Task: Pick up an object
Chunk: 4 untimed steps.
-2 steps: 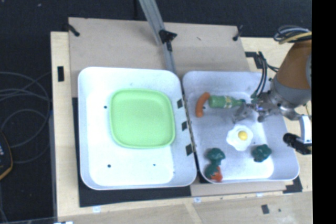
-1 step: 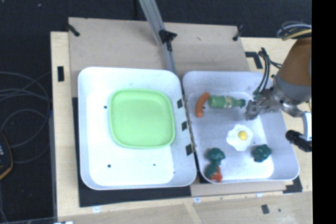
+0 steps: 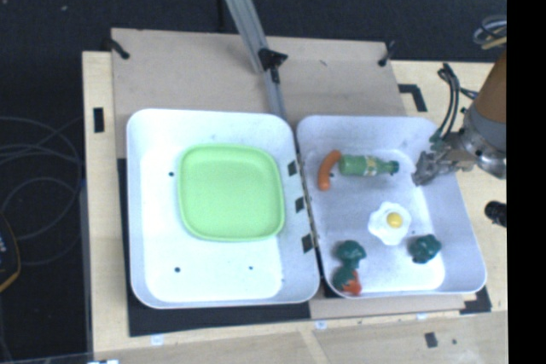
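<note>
Camera view: looks down at a slant on a desk (image 3: 358, 64) carrying two shallow white bins side by side.
Bottle: a small green bottle (image 3: 368, 166) lies on its side in the upper part of the right bin (image 3: 465, 217); its long axis runs left to right across the picture, and which end is the cap I cannot tell.
Sausage: an orange sausage (image 3: 327, 170) lies just left of the bottle, its upper end near or touching the bottle's left end, its length running up and down with a slight tilt.
Fried egg: a toy egg (image 3: 391, 223), white with a yellow yolk, lies flat near the middle of the right bin, below the bottle.
Green pieces: one dark green lump (image 3: 424, 248) sits right of and below the egg; another dark green lump (image 3: 348, 251) sits to the lower left.
Red-tipped piece: a small green and red item (image 3: 347, 280) lies just below that second lump, near the bin's front rim.
Left bin: the left bin (image 3: 149, 183) holds a light green square plate (image 3: 230, 192), lying flat.
Pincer: the pincer (image 3: 426, 170) hangs over the right bin's upper right part, right of the bottle and apart from it; whether it is spread or pressed together I cannot tell, and nothing is seen in it.
</note>
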Tool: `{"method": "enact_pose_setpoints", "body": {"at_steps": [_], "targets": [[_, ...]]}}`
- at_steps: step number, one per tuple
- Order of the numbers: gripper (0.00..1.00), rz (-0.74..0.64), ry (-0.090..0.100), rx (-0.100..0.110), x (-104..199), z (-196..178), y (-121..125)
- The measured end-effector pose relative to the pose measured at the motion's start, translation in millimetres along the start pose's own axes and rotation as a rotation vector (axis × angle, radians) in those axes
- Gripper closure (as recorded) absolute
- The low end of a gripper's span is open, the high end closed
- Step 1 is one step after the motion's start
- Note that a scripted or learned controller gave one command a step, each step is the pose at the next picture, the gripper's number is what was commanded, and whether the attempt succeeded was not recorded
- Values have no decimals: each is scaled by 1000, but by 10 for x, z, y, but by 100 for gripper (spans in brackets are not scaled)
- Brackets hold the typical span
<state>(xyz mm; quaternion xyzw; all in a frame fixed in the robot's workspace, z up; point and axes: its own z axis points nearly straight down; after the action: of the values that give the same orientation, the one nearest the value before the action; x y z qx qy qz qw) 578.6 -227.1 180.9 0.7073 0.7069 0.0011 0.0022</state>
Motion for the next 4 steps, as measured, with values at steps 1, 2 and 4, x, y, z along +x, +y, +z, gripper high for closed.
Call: {"method": "enact_pose_setpoints", "body": {"at_steps": [1,2,4], "targets": [[100,0,0,0,16,-432,45],[100,-1,1,1,10,-815,52],[100,-5,2,3,1139,-719,35]]}}
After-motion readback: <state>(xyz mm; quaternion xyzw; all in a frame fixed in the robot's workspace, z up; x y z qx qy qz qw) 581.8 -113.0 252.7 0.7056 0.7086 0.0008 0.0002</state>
